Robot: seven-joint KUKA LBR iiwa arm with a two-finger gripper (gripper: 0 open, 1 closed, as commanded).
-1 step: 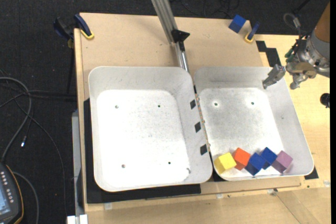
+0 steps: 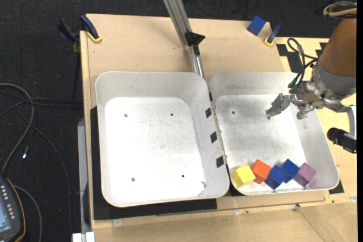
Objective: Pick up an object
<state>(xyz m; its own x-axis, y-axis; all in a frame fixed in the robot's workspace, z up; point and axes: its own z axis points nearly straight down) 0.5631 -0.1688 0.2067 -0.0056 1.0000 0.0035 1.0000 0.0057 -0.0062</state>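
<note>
The pincer (image 2: 289, 106) hangs released and empty above the right bin (image 2: 249, 88), while the coloured blocks (image 2: 275, 173) sit clustered along its near wall, well apart toward the camera.

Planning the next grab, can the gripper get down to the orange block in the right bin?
Probably yes: the gripper hangs above bare bin floor, and the orange block is uncovered, though yellow and blue blocks crowd its sides.
</note>
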